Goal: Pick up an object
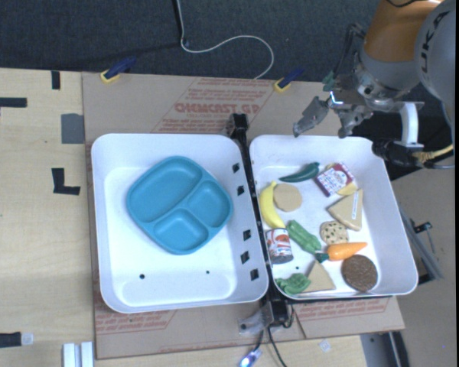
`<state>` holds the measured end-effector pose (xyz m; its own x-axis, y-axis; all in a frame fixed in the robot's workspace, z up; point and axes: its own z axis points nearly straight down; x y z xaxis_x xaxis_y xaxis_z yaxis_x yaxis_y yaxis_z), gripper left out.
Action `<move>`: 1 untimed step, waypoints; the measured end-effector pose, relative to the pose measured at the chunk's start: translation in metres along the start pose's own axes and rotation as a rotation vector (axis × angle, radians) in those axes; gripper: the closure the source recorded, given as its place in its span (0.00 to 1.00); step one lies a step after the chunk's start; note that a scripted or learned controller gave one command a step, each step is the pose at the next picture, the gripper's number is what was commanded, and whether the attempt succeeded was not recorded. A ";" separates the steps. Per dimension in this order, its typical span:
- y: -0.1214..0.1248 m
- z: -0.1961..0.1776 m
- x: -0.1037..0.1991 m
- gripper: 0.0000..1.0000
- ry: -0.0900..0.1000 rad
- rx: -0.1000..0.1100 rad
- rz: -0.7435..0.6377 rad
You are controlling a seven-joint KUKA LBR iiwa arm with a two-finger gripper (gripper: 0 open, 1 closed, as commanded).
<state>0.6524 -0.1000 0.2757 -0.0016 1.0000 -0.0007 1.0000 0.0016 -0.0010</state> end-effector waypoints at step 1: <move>-0.063 -0.021 0.027 0.00 0.003 0.002 -0.001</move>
<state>0.5892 -0.0733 0.2969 -0.0026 1.0000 0.0020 1.0000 0.0026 -0.0028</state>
